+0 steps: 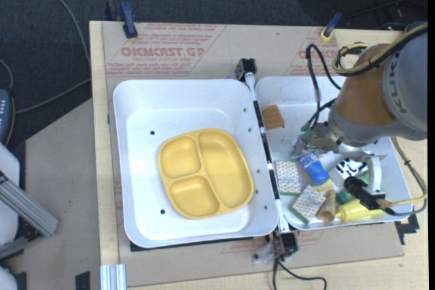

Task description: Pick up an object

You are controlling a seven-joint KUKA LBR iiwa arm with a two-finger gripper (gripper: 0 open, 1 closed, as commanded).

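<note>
The right bin (291, 87) holds a jumble of small items. Among them are a brown block (272, 117), a blue bottle-like item (315, 170), two speckled packets (287, 177), a yellow tube (357, 213) and a black-and-white item (351, 166). My gripper (307, 144) hangs low over the middle of this bin, just above and left of the blue item and right of the brown block. The grey arm with its orange band (363, 102) covers the bin's right part. I see nothing held in the gripper.
In the left bin (136, 115) lies a yellow divided plate (205, 173). A black clip (245, 68) sits at the top of the ridge between the bins. Cables run along the right bin's far and right edges. Cardboard covers the bench around both bins.
</note>
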